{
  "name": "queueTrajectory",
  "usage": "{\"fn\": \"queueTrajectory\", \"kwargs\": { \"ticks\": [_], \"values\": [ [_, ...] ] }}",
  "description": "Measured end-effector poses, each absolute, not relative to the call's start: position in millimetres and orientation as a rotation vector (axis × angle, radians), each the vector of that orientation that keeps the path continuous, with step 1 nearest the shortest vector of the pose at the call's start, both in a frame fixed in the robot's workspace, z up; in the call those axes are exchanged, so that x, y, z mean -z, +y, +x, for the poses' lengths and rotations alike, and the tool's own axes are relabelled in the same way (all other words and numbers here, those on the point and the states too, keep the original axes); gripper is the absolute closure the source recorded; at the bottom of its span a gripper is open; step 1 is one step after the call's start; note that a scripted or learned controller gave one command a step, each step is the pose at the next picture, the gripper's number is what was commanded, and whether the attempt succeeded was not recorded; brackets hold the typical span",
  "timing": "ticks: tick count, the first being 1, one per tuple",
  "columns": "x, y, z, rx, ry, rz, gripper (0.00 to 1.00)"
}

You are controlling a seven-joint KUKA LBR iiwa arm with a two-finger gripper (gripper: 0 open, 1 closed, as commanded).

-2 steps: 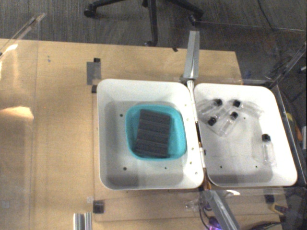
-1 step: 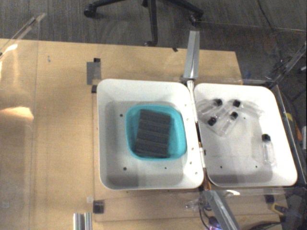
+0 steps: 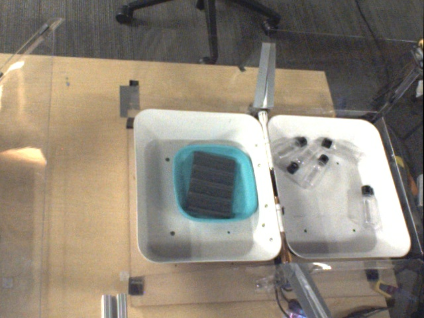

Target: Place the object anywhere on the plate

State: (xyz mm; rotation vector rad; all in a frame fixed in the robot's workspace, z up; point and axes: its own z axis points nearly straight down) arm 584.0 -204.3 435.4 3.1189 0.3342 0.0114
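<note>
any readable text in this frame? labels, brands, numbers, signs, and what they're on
None legible.
Clear bottles with black caps in the right bin: no label can be made out at this size.
Dark ridged block on the teal plate in the left bin: ridges only, no print.
Bins and wooden bench: no markings visible.

Entry, arm: a small pale yellowish patch [image 3: 419, 50] is cut off at the upper right edge. Whether it belongs to the arm cannot be told. No colour, cable or marking can be entered with certainty.
</note>
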Motion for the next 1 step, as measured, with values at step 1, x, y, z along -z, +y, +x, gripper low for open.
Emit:
{"fn": "queueTrajectory", "kwargs": {
  "ticks": [1],
  "values": [
    [-436.2,-205.8,520.3,-0.011,0.322,3.121,0.0]
  ]
}}
